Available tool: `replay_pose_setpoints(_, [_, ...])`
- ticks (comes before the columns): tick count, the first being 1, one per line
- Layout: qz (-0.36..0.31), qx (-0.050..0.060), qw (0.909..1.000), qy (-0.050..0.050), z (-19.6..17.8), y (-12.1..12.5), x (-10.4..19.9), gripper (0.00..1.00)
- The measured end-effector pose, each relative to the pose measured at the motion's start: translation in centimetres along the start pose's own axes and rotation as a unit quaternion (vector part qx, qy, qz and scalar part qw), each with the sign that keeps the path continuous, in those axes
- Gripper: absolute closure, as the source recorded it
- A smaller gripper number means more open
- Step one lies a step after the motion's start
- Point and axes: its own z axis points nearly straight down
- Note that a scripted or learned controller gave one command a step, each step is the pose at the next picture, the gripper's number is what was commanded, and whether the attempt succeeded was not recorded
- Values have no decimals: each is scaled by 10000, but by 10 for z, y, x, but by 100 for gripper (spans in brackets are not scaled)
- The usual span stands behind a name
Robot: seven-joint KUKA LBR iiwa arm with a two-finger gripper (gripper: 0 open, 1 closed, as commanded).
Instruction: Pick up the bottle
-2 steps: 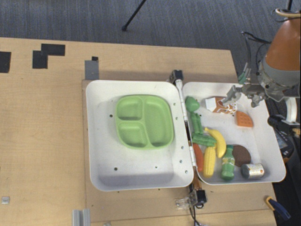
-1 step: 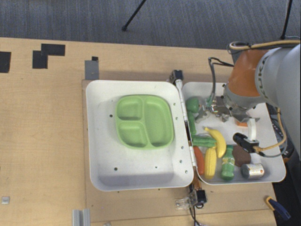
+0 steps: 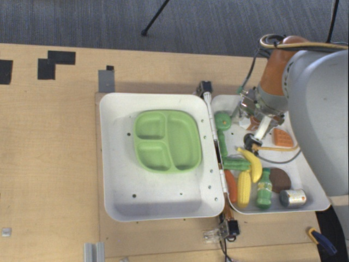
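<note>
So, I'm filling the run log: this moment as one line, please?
gripper: above right bin, far end | green bottle: near end, between corn cob and can, untouched | status: not yet picked

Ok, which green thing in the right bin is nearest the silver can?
The green bottle, just beside the can; the other green pieces lie farther back.

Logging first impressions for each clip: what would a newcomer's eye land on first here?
The bright green divided plate lies in the middle of the left bin. The right bin is crowded: a yellow banana among green, orange and brown pieces, plus a silver can near its front corner. The grey arm looms over that bin from the right.
</note>
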Motion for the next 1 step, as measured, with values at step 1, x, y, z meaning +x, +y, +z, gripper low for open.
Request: replay_pose_setpoints(1, [-36, -8, 10000, 1, -11, 1, 1, 100])
